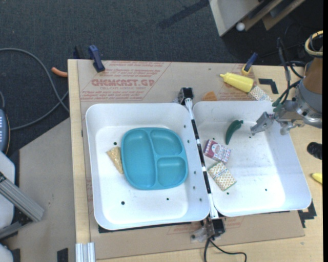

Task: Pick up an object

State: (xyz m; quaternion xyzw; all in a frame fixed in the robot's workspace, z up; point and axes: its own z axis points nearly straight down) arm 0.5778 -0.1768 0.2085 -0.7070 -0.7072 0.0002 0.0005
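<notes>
1. Three small things in the right bin (pixel 287 174), all toward its left half: a dark green pepper-shaped piece (pixel 233 130) lying tilted near the upper middle, a small red-and-white packet (pixel 216 151) below it, and a yellowish checkered packet (pixel 222 176) just beside the dividing wall.
2. Gripper (pixel 262 125) above the right bin's upper right part, near the green piece but apart from it; fingers spread, nothing between them.
3. Grey arm (pixel 307 102) entering from the right edge over the bin's rim.
4. In the left bin (pixel 97 153), a teal divided plate (pixel 154 157) with three compartments, resting near the centre; a tan waffled piece (pixel 115 158) partly tucked under its left edge.
5. Both bins set side by side, touching along a black seam with clips (pixel 185 94) at top and bottom.
6. Underneath, a brown board (pixel 123 82) printed with red lettering, held by blue clamps (pixel 95 57) at the back.
7. On the board behind the right bin, a yellow bottle-like toy (pixel 238 81).
8. Around the bench, dark carpeted floor (pixel 128 25), a grey cable (pixel 36 77) looping at left, and a pale cabinet corner (pixel 246 15) at top right.
</notes>
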